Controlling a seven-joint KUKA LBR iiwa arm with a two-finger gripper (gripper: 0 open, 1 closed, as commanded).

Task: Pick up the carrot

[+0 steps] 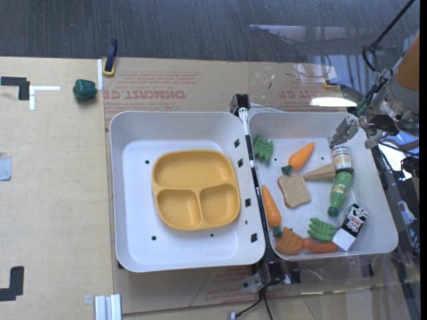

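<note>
Above the right bin's (pixel 383 199) far corner, the gripper (pixel 345 132) is seen poised with its fingers slightly parted and nothing held, presumably for a descent toward the carrot (pixel 301 155) lying just beside it.

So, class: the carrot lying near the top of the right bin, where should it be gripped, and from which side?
Probably from above, across the middle of the carrot, fingers closing across its width. It lies flat and slanted, with bare floor of the right bin on both long sides.

One fixed camera looks down aslant on both bins (pixel 180 122) from above.
</note>
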